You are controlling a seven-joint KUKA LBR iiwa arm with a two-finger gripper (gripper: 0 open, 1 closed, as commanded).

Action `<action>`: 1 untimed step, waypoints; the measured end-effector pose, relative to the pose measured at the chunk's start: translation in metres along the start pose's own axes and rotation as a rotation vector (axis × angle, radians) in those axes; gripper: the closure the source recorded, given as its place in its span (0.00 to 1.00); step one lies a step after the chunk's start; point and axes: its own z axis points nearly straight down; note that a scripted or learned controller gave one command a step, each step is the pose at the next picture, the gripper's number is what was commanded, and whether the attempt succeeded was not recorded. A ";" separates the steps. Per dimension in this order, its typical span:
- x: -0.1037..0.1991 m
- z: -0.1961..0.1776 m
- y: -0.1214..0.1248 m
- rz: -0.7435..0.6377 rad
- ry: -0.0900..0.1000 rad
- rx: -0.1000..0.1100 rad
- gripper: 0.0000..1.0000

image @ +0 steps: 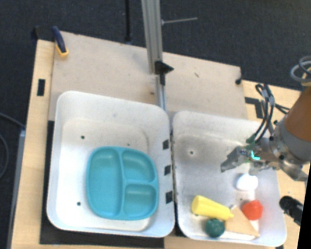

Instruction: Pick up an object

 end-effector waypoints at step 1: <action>0.000 0.000 0.000 0.000 0.000 -0.001 0.00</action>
